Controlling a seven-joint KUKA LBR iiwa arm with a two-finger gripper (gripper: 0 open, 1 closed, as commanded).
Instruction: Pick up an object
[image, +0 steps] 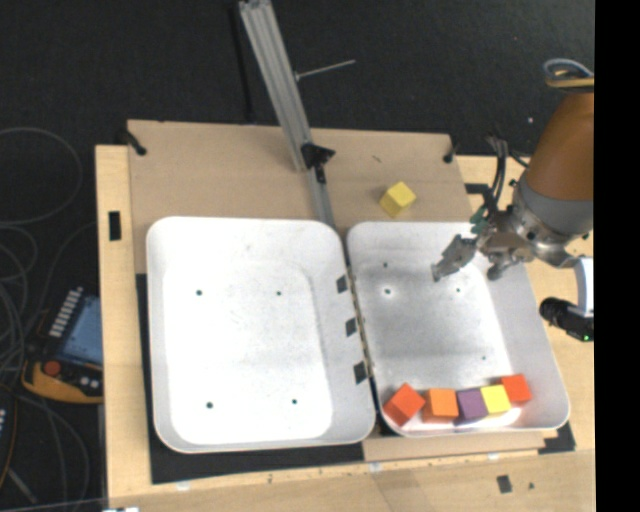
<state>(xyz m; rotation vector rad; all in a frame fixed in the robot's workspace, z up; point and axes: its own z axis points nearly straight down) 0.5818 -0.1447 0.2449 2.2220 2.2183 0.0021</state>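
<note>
Along the front edge of the right bin (455, 330) sits a row of small blocks: an orange-red one (405, 402), an orange one (442, 403), a purple one (470, 404), a yellow one (495, 399) and a red-orange one (516, 388). A yellow cube (397, 198) lies outside the bins on the brown board behind the right bin. My gripper (462, 252) hangs over the back part of the right bin, far from the row of blocks. Nothing shows between its fingers.
The left bin (245, 330) lies beside the right one. A slanted metal pole (285, 95) rises from the board behind the bins. Cables and a handheld controller (70, 345) lie off the bench at the left.
</note>
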